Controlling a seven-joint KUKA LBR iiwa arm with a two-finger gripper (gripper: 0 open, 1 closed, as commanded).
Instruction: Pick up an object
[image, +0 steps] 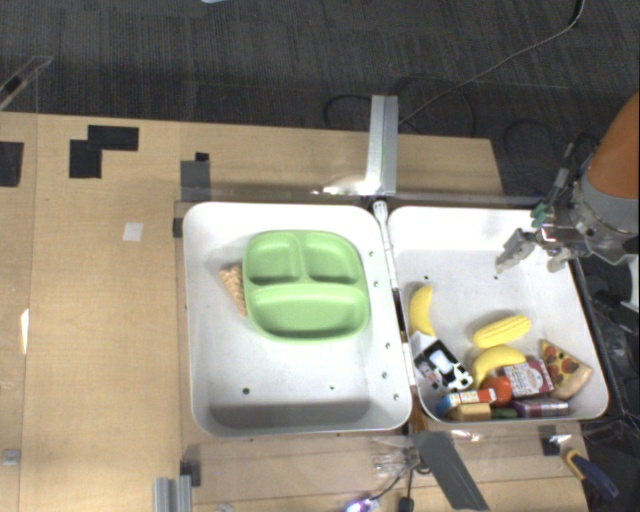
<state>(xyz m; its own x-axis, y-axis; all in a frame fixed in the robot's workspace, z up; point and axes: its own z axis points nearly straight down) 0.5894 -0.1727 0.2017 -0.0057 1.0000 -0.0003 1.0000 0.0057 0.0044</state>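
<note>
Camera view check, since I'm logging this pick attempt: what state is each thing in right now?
Gripper: open, holding nothing, above the right bin's bare upper part.
Green divided plate: lying flat in the left bin, compartments bare.
Banana: lying loose near the right bin's left wall.
Corn cob: lying on its side.
Pizza slice: flat at the bin's lower right corner.

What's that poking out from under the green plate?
A tan, grainy-looking piece pokes out from beneath the green divided plate at its left edge. The plate covers the rest, so its identity stays unclear.
</note>
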